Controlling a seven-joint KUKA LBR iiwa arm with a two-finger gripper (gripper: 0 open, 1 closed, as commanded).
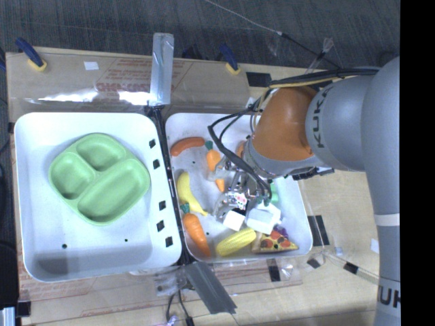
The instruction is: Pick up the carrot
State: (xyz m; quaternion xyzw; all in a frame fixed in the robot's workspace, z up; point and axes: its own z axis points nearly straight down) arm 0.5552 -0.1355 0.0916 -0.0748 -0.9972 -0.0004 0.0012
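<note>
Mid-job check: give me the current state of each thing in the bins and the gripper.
Carrot: lying in right bin, ungrasped.
Banana: lying beside carrot.
Corn: lying by near wall.
Pizza slice: flat.
Green plate: upright in left bin.
Gripper: low inside right bin.

Tight quarters in the right bin: the carrot sits at its near left corner, banana touching above, corn just beside. Gripper crowds the middle. The left bin has room along its near edge, beyond the green plate.
</note>
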